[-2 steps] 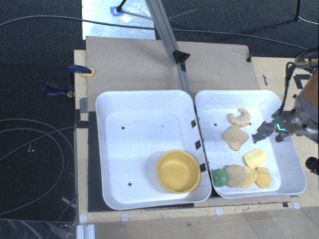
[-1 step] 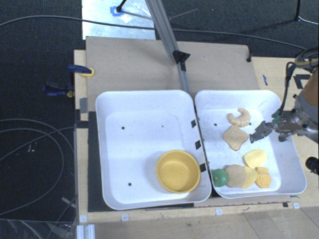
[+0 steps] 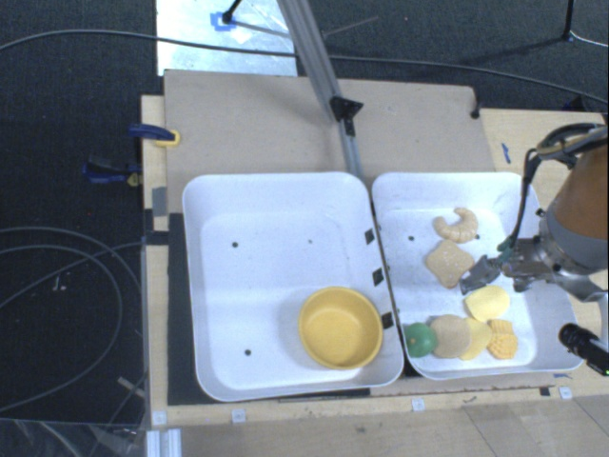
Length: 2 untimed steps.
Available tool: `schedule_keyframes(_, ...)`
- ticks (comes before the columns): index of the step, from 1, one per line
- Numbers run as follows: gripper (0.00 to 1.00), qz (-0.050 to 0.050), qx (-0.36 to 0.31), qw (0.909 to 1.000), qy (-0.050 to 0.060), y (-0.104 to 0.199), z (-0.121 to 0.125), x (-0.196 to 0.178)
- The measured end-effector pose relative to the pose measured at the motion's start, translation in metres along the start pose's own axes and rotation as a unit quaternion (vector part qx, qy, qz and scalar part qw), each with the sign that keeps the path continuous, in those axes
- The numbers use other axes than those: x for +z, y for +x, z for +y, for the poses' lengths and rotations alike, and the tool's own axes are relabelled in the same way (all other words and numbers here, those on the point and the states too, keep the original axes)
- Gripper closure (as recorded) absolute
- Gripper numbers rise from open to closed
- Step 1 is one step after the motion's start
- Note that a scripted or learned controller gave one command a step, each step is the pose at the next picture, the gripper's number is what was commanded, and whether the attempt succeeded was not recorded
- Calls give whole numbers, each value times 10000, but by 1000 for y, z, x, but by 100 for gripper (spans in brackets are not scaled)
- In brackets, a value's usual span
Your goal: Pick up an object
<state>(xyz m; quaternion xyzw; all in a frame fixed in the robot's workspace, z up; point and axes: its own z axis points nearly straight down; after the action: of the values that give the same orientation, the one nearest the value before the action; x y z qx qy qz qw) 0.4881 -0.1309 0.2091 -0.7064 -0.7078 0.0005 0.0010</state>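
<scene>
two bins: white and shallow, side by side on the bench; left bin, right bin.
nearest row, right bin: a green piece at the near left corner, touching a tan round piece; beside that a yellow wedge and an orange ridged piece, all bunched along the near wall.
left bin, near right: a yellow bowl, upright, close to the wall shared with the right bin.
pale yellow piece: lies just behind the near row, just below and near the hand's tip.
hand: reaches in from the right, low over the middle of the right bin; cannot tell whether its fingers are spread or pressed together.
tan square cracker: just left of the hand's tip, near it or touching; cannot tell which.
curled beige piece: farther back, apart from the hand.
arm: grey body with an orange band, at the right edge.
far side: a grey pole slants over the bench; a blue clamp at the left edge.
</scene>
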Motion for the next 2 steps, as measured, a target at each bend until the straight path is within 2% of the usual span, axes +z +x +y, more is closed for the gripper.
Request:
schedule_keyframes(1,0,2,7,10000,4,4,8,47)
schedule_keyframes(2,0,4,5,10000,9,11,4,107)
